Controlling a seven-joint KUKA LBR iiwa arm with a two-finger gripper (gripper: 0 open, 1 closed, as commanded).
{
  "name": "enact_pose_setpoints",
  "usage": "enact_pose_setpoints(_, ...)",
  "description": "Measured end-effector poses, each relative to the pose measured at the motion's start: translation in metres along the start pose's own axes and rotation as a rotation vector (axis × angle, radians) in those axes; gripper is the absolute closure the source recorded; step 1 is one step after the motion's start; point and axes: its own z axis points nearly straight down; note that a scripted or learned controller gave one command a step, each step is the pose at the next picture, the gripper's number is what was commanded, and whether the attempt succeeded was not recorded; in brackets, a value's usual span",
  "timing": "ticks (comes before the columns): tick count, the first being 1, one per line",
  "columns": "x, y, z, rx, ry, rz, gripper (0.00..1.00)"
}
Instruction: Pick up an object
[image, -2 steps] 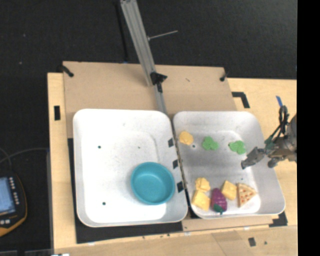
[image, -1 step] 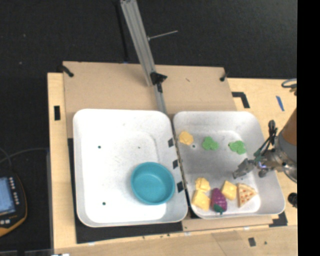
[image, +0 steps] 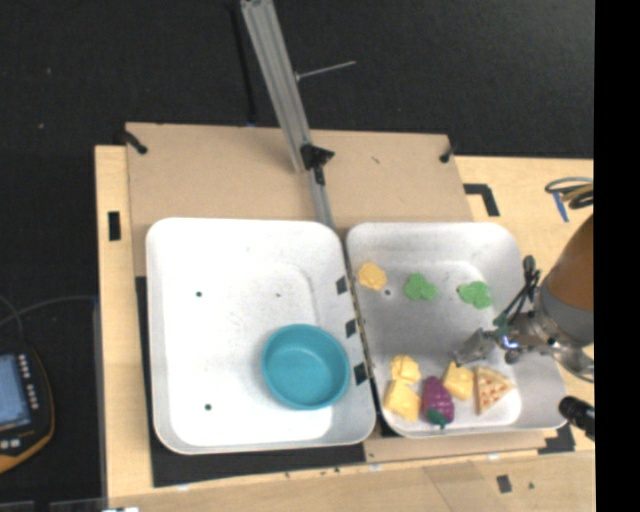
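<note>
The right bin (image: 440, 238) holds several toy foods. A small yellow piece (image: 372, 276) and two green pieces (image: 421, 289) (image: 475, 294) lie toward its back. Along its front lie two yellow blocks (image: 404, 385), a purple grape bunch (image: 437, 399), a yellow wedge (image: 458, 381) and a pizza slice (image: 490, 389). My gripper (image: 487, 346) reaches in from the right, low over the bin, just behind the yellow wedge and the pizza slice. Nothing is visibly held in it. The orange band (image: 574, 272) of the arm is at the right edge.
A blue bowl (image: 303, 365) sits in the front right part of the left bin (image: 220, 270). A slanted metal pole (image: 285, 95) runs down from the top to the gap between the bins. Black clips (image: 352, 325) mark the divide.
</note>
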Motion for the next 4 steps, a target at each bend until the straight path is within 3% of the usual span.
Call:
enact_pose_setpoints(1, -0.001, 0.002, -0.011, -0.006, -0.002, 0.004, 1.00)
enact_pose_setpoints(2, -0.009, -0.001, -0.057, -0.006, -0.003, 0.003, 1.00)
enact_pose_setpoints(3, -0.010, 0.001, -0.070, -0.003, -0.001, -0.001, 1.00)
enact_pose_setpoints(4, 0.037, 0.014, -0.085, -0.005, 0.001, -0.009, 1.00)
